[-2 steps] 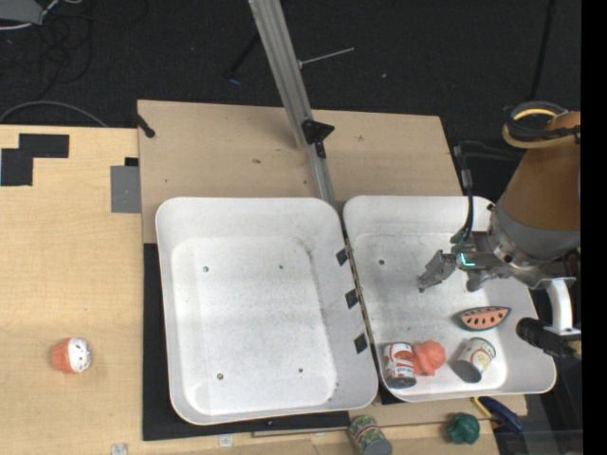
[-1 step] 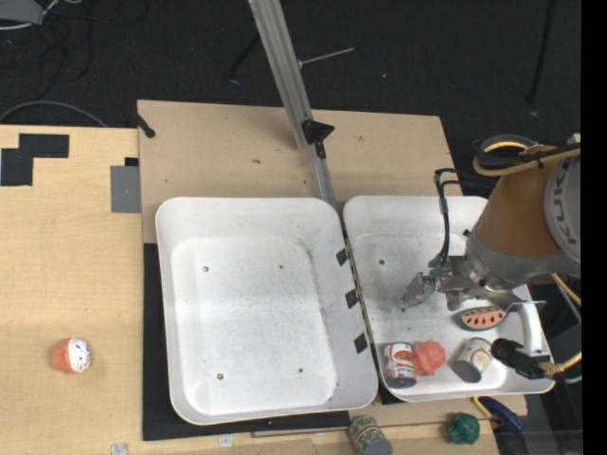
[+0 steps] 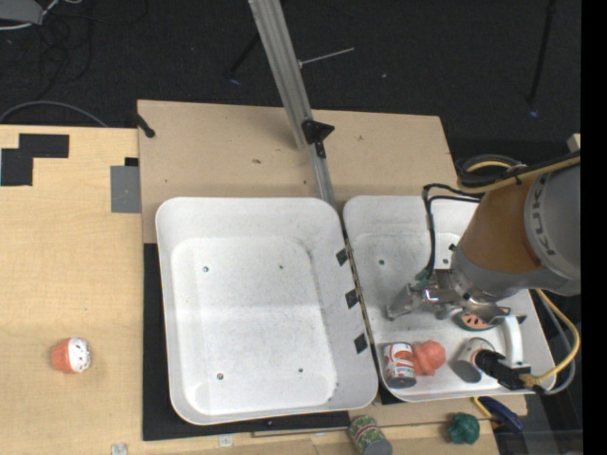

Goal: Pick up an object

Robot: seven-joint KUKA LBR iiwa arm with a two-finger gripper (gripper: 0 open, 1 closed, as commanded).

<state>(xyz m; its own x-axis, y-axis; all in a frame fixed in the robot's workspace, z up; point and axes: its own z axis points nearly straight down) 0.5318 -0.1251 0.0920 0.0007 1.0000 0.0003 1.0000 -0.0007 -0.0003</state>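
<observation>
My gripper (image 3: 406, 301) hangs low over the middle of the right bin (image 3: 379, 230), pointing left, with nothing seen in its grasp. Just in front of it a small can with a red and white label (image 3: 399, 363) lies near the bin's front edge. A pink-red lump (image 3: 430, 355) touches the can's right side. An orange and white object (image 3: 474, 320) lies under the wrist, partly hidden by the arm.
The left bin (image 3: 247, 226) adjoins the right one, with black clips along the shared rim. A red and white ball (image 3: 71, 355) lies on the bench far left. A green object (image 3: 463, 428) and a dark can (image 3: 365, 434) sit outside the bins at the front.
</observation>
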